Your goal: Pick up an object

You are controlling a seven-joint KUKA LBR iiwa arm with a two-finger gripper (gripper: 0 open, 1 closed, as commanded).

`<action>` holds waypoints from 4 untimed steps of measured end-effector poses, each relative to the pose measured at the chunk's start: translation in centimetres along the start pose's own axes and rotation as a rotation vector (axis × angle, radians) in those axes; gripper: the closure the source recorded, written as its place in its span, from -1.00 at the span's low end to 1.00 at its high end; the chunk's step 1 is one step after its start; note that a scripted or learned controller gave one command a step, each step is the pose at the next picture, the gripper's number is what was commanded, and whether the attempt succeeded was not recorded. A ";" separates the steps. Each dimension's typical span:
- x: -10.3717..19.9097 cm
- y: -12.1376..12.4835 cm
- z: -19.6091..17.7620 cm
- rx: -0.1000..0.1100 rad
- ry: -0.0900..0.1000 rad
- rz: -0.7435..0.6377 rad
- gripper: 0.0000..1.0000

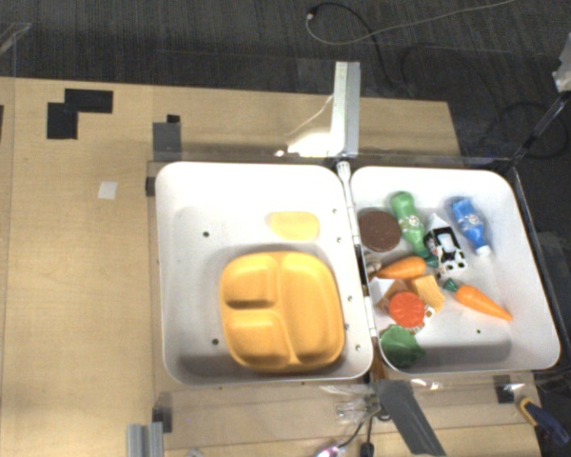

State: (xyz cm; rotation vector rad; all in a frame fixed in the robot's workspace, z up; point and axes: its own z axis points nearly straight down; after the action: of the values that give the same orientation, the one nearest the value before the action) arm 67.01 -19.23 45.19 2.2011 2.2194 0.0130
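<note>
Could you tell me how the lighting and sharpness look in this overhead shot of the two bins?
Camera view: lighting is soft and even; the yellow tray casts a faint shadow on the left bin; a bright glare patch sits above that bin's top rim; the small toys in the right bin look slightly blurred.

no readable text, blue bottle (469, 223) label too small to read

A sectioned tray (282, 307) lies in the left bin (186, 208) — small toys (428, 255) cluster in the right bin (514, 341).
</note>
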 end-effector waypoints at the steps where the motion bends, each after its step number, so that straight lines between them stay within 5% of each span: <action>1: 4.2 -0.3 1.5 0.011 0.004 0.114 1.00; 2: -0.2 -0.1 1.4 0.008 0.003 -0.088 1.00; 4: 0.1 0.2 -1.3 -0.008 -0.003 -0.100 1.00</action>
State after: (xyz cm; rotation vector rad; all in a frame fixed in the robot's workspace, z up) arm 67.20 -19.11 46.52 2.0824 2.3199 0.0172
